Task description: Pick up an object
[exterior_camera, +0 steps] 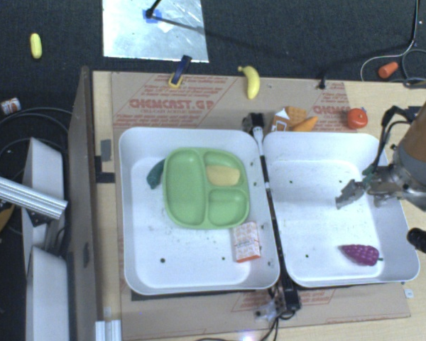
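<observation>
Claw: the claw [349, 194] hangs over the right bin [319, 155], out at the end of the grey arm [412, 169] reaching in from the right; whether it is apart or together, cannot tell from up here, and nothing shows gripped in it.
Grapes: a purple bunch of grapes [360, 253] lies on the right bin's floor near its front right corner, below the claw and apart from it.
Left bin: the left bin [138, 261] carries a green divided plate [199, 190], lying flat in the middle.
Plate contents: a pale yellow piece [224, 174] sits in the plate's upper right compartment.
Beside the plate: a dark green item [155, 173] pokes out at the plate's left edge; a small red-and-white packet [246, 241] lies just below the plate's lower right corner.
Behind the bins: on the counter [199, 98], a banana [250, 82], an orange carrot-like piece [304, 123] and a red tomato [356, 118].
</observation>
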Robot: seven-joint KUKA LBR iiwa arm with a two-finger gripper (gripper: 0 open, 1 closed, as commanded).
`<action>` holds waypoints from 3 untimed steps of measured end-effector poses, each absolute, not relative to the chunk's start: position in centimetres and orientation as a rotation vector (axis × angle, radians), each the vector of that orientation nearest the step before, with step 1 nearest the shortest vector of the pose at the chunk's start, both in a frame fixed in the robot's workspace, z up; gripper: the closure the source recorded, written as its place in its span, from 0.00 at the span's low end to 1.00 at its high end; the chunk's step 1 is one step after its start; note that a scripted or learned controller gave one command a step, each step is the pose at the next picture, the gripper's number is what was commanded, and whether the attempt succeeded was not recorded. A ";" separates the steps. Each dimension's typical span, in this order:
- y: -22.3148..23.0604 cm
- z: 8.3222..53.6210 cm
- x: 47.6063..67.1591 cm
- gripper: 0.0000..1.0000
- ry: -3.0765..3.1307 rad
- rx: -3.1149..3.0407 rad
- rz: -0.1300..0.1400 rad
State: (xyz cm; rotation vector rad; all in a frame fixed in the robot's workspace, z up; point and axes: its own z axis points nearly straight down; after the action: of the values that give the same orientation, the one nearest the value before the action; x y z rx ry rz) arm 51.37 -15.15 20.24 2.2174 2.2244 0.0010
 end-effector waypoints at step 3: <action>-14.3 7.9 53.0 0.00 2.229 2.212 0.003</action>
State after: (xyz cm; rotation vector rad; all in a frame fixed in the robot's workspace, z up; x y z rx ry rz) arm 53.02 -14.34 7.95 2.2121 2.2290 0.0033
